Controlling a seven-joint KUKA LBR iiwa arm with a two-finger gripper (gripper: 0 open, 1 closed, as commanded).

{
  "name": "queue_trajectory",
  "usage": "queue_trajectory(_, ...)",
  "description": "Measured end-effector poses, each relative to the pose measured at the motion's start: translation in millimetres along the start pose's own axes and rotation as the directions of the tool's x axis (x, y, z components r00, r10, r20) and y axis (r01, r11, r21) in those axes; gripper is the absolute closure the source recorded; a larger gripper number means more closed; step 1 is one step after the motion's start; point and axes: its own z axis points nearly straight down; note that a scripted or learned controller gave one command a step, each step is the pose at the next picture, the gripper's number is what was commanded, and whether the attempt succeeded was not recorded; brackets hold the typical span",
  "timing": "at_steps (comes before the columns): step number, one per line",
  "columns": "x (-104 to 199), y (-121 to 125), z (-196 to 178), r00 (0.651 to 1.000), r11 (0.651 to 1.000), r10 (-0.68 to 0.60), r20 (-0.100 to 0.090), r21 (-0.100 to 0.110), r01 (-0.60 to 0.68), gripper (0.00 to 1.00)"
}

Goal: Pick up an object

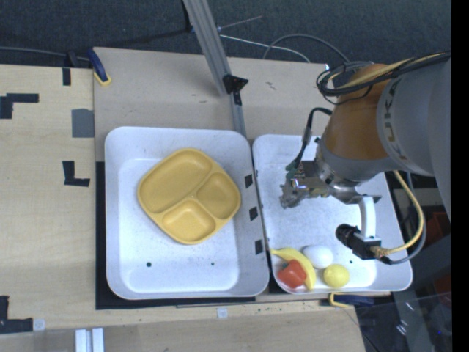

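Gripper point(293, 194) above right bin point(333, 152); small yellow ball point(336, 275) beside white egg point(318, 255).

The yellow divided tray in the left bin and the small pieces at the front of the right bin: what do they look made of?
Yellow divided tray: likely moulded plastic, matte, with soft rounded compartment walls and even colour. White egg-shaped piece, yellow ball, red piece, banana-like piece: probably toy plastic, smooth, flat colours; too small to be sure.
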Motion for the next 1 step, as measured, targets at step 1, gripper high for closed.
queue_trajectory(1, 50.8, -1.2, 1.1, 1.0, 1.0, -0.001, 0.0, 0.0, 0.001, 1.0)
